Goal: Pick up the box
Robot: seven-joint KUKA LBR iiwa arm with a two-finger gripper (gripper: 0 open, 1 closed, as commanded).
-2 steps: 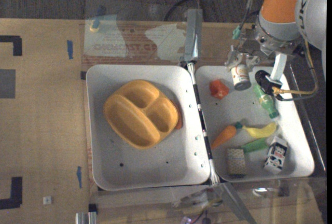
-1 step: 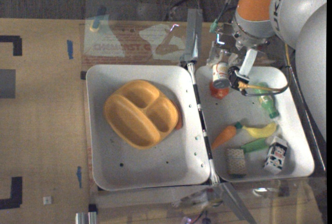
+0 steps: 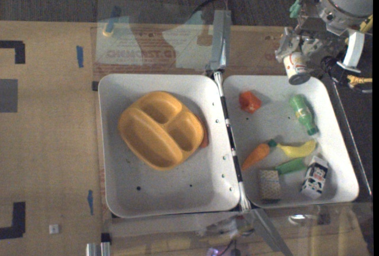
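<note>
Well apart, box (image 3: 315,178) (near corner) and hand (image 3: 294,58).

Single fixed overhead camera, slanted down, both bins (image 3: 112,148) in frame.

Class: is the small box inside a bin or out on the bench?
Inside: the box lies in the right bin's near corner, beside the banana.

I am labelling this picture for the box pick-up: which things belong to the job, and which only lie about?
Job: white printed box, pincer.
Lying about: yellow divided plate, carrot, banana, green bottle, red toy, small can.
</note>
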